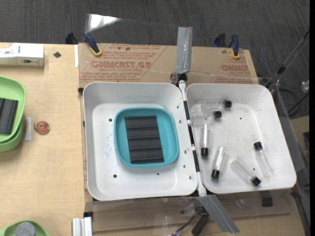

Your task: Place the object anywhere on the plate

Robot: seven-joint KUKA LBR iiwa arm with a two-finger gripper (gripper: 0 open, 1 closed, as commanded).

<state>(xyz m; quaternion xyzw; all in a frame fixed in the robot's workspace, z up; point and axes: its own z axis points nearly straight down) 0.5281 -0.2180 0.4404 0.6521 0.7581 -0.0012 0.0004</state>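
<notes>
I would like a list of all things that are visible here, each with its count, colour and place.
bins: two, white, side by side on the bench
plate: one, teal, in the left bin
block: one, black and ribbed, on the plate
vials: about six, clear with black caps, scattered in the right bin
cardboard: one sheet, brown, behind the bins
clamps: two, blue and orange, on the cardboard's far edge
tray: one, green, at the left edge

green bowl (10,116) far left; white box (20,54) top-left; blue clamps (91,42)
</notes>
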